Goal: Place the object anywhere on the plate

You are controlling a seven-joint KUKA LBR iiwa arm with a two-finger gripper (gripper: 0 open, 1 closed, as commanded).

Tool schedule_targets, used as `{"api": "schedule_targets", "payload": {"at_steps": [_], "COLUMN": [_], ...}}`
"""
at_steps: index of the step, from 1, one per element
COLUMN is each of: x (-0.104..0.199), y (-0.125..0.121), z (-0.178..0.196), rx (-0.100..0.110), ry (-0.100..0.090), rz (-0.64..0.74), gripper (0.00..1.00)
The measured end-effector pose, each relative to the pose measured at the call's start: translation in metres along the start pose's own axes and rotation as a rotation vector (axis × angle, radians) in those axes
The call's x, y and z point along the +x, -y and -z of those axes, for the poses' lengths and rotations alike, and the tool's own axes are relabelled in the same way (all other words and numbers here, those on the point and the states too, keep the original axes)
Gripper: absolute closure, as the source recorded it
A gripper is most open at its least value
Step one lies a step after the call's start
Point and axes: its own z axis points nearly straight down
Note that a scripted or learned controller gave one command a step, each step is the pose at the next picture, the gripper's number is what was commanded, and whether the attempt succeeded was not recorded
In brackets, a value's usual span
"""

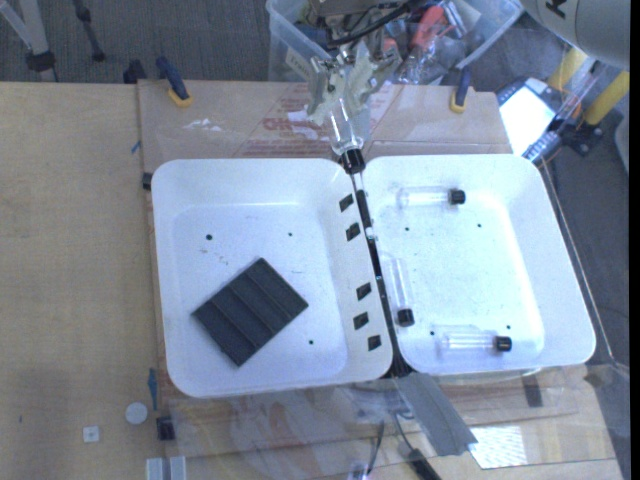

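Tube, right bin's near edge (472, 343): clear, light, slippery, likely brittle; grasp mid-barrel.
Plate (250, 310): dark, left bin.
Gripper (343, 118): far edge; state undeterminable.

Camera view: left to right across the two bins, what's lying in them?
dark ribbed plate in the left bin → tube beside the divider in the right bin → top tube → bottom tube.

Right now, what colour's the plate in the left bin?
Dark grey, nearly black, with ridges running along it: the plate, seen in the camera view.
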Motion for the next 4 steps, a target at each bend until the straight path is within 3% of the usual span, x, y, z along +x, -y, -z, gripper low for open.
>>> {"api": "schedule_targets", "payload": {"at_steps": [1,3,4], "x": [-0.0502,-0.0496,-0.0501], "y": [0.0103,0.0103,0.0102], "z": [-0.0047,-0.0016,-0.0015], "rx": [0.0,-0.002,-0.001], "ry": [0.001,0.003,0.002], "rz": [0.293,1.104,1.157], "gripper": [1.0,1.0,1.0]}}
